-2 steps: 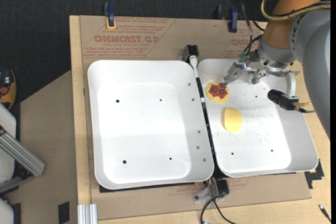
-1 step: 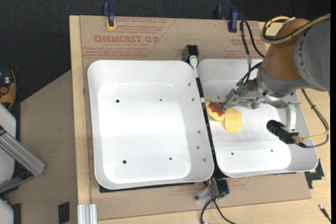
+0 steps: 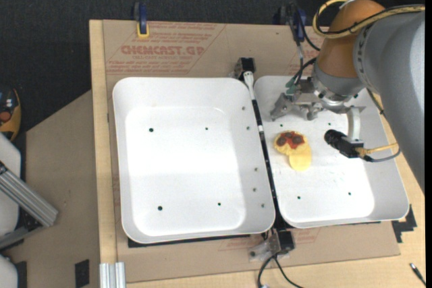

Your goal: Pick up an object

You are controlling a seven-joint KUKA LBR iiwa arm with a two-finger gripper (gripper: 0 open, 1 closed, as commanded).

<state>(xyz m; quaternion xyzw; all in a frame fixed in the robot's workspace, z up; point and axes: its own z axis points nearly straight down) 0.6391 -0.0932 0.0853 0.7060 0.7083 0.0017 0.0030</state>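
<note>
Much of the grey arm (image 3: pixel 388 44) is cut off by the right side of the view, and its bulk, with the orange band, covers the far right corner of the right bin (image 3: pixel 337 206) and the strip of tabletop (image 3: pixel 169 50) behind it. What sits above the gripper (image 3: pixel 293 111) is a tangle of metal and cable that is hard to read, but the two fingers (image 3: pixel 278 109) show as pale grey prongs spread well apart, with only bare white bin floor between them. The yellow piece (image 3: pixel 292 148), a small flattish thing with a red-brown patch on its far end whose exact kind I cannot make out, lies on the floor of the right bin, just on the near-edge side of the fingers and apart from them, not touching either one. It rests close to that bin's left wall, roughly midway between the tabletop's far and near edges. The left bin (image 3: pixel 182 165) sits touching the right one along a shared dark seam, and its white floor shows a few small dark dots. A black clip (image 3: pixel 245 67) stands at the far end of that seam. Two blue clamps (image 3: pixel 141 18) grip the tabletop's far edge, and red lettering (image 3: pixel 162 49) runs across the brown board just behind the left bin.
</note>
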